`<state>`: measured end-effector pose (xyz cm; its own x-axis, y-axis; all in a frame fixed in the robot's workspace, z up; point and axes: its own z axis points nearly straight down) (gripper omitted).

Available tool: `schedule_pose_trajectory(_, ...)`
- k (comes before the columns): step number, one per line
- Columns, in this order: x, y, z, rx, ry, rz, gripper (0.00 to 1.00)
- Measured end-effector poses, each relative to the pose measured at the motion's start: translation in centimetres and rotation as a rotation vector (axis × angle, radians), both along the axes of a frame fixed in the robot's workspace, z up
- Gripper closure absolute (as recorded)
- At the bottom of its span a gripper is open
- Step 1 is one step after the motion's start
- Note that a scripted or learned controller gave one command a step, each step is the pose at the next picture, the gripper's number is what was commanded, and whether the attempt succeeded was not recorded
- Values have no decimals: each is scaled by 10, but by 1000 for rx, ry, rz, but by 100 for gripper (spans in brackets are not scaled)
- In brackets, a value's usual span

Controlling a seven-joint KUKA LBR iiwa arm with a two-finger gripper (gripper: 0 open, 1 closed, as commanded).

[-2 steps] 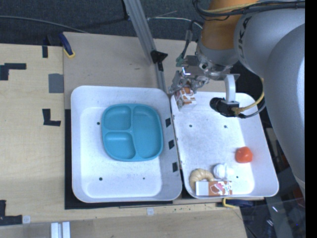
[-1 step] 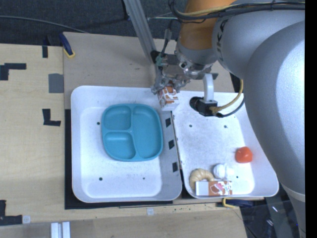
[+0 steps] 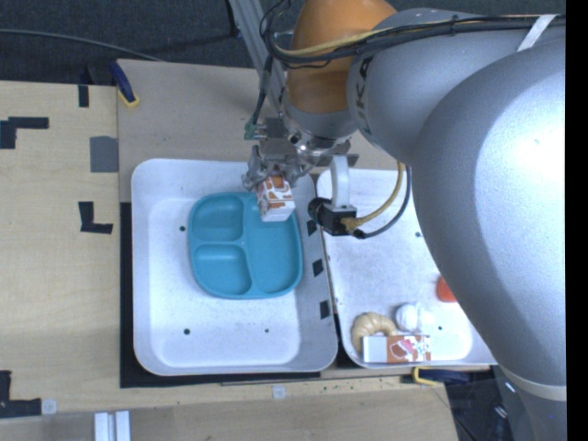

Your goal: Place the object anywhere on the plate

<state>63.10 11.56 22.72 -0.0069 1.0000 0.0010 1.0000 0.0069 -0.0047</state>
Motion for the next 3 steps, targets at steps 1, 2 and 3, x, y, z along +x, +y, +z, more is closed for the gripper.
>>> schedule_pose_trajectory(1,7,-17,3,-2,-3,-6,100)
schedule_pose_trajectory(2,11,-5,11,-1,-3,-4,100)
schedule_pose_trajectory(3,11,-5,10,-2,-3,-5,0)
